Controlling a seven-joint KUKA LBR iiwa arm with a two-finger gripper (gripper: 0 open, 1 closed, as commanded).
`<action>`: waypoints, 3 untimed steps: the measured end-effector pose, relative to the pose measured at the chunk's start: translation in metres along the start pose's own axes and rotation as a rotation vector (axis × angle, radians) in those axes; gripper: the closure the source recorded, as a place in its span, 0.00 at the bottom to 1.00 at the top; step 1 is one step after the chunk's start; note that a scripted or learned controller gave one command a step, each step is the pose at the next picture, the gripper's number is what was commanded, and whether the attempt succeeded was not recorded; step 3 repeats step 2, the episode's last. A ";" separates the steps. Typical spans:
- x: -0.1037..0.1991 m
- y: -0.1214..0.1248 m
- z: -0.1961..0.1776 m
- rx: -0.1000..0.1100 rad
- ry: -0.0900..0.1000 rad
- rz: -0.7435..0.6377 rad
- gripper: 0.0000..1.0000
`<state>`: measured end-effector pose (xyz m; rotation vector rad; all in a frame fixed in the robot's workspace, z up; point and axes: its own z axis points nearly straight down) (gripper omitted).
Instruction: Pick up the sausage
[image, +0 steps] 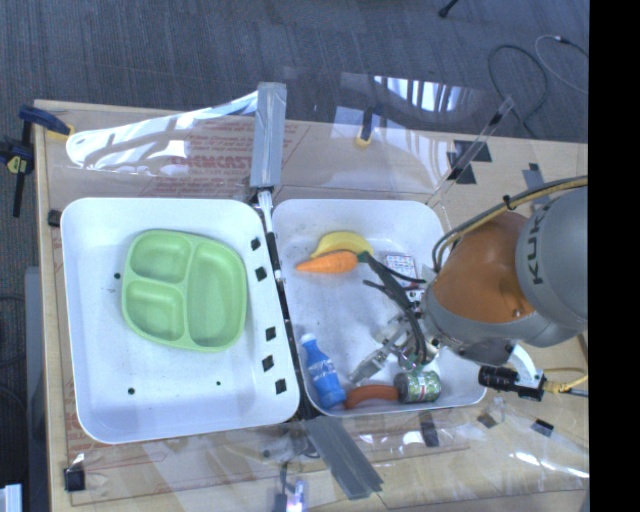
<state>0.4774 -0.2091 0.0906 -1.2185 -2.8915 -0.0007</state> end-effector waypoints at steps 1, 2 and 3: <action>0.000 0.000 0.000 0.000 0.000 0.000 0.00; 0.000 0.000 0.000 0.000 0.000 0.000 0.00; 0.000 0.000 0.000 0.000 0.000 0.000 0.00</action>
